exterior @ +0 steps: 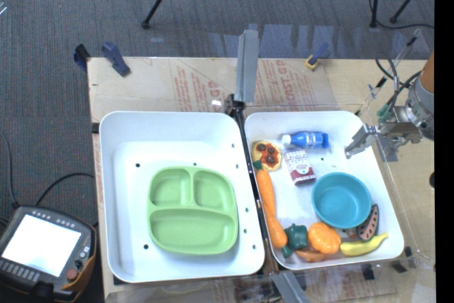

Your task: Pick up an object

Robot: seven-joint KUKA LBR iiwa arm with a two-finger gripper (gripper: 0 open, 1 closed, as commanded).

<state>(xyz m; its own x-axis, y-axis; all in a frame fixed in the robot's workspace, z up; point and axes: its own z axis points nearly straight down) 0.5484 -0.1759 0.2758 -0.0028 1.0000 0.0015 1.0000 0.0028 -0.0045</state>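
On the desk [177, 81] two shallow white bins sit side by side; the left bin [113, 152] carries a green divided plate [191, 211] lying flat near its centre; the right bin [333, 120] carries the toy things. At roughly 12 o'clock in the right bin a blue bottle [306, 140] lies on its side; just below it, toward the middle, lies a small dark-red carton [301, 167]; at 10 o'clock a pizza slice [267, 155] lies beside the bin's left wall; from it a long orange carrot [268, 206] runs down that wall toward 7 o'clock. A blue bowl [342, 200] stands upright at about 4 o'clock. Along the 6 o'clock edge lie a green pepper [294, 236], an orange fruit [323, 238] touching it, and a yellow banana [363, 245] toward 5 o'clock, with a watermelon slice [369, 222] just above the banana, beside the bowl.

At 3 o'clock in the camera view the arm reaches in, and the gripper [358, 144] hangs over the right bin's 2 o'clock corner, above the rim, well apart from the bottle and above the bowl; whether the jaws are apart or together I cannot tell; no object is seen between them.
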